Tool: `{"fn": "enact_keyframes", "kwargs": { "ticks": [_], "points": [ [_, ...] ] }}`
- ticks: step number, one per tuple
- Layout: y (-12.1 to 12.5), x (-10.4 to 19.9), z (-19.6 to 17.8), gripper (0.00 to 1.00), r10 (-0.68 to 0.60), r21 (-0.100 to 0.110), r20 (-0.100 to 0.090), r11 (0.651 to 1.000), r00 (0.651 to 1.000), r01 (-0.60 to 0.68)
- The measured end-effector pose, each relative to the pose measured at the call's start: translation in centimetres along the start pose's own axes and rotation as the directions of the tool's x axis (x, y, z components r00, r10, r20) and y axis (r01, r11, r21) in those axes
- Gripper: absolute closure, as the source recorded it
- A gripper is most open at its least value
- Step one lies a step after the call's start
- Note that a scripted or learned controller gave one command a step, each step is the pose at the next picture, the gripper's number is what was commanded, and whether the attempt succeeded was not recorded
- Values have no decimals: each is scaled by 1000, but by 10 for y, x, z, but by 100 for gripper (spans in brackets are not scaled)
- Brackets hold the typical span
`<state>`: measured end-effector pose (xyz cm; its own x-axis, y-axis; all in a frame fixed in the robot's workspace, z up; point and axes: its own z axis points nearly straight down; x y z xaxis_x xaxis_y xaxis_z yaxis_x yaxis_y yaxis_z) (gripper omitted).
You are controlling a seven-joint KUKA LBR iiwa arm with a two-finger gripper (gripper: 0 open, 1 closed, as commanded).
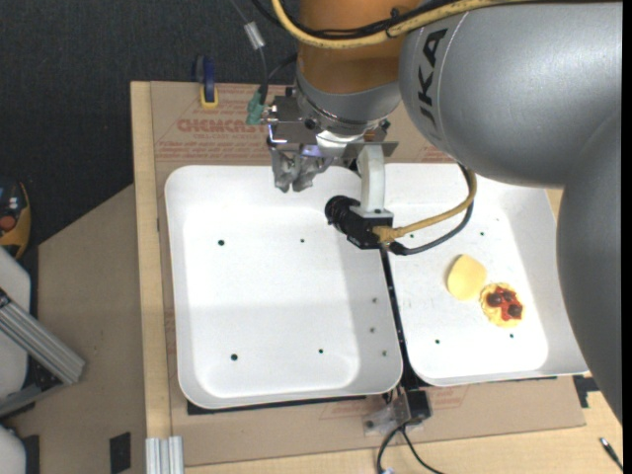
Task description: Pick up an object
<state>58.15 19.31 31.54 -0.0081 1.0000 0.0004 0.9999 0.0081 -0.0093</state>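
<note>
- The grey arm (pixel 513 77) with its orange band (pixel 365 8) reaches in from the right and fills the top of the view, its wrist hanging over the back edge of the left bin (pixel 267 294).
- The gripper (pixel 294 174) sits at the back edge of the left bin, toward that bin's back right corner; its fingers point down at the white floor.
- Whether the jaws are spread or pressed together cannot be told from this angle; nothing is seen between them.
- A pale yellow piece (pixel 465 275) lies in the right bin (pixel 464 354), near its middle, toward the front.
- Touching it on its front right side is a small yellow piece with red and dark spots (pixel 504 303).
- Both pieces lie well apart from the gripper, across the wall where the two bins meet.
- A black fitting (pixel 351 220) with a tan cable (pixel 439 220) hangs from the wrist above that shared wall.
- The bins rest on a brown board (pixel 158 215) with red print along its back edge.
</note>
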Motion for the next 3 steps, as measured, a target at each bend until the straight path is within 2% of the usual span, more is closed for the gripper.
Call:
{"fn": "enact_keyframes", "kwargs": {
  "ticks": [1, 2, 3],
  "points": [
    [-13, 34, 55, 100, 4, 0, 1, 1000, 1000, -4],
    [-29, -44, 4, 100, 15, -12, 1, 1000, 1000, -15],
    [-49, 13, 88, 100, 3, 2, 1, 1000, 1000, -3]
  ]
}}
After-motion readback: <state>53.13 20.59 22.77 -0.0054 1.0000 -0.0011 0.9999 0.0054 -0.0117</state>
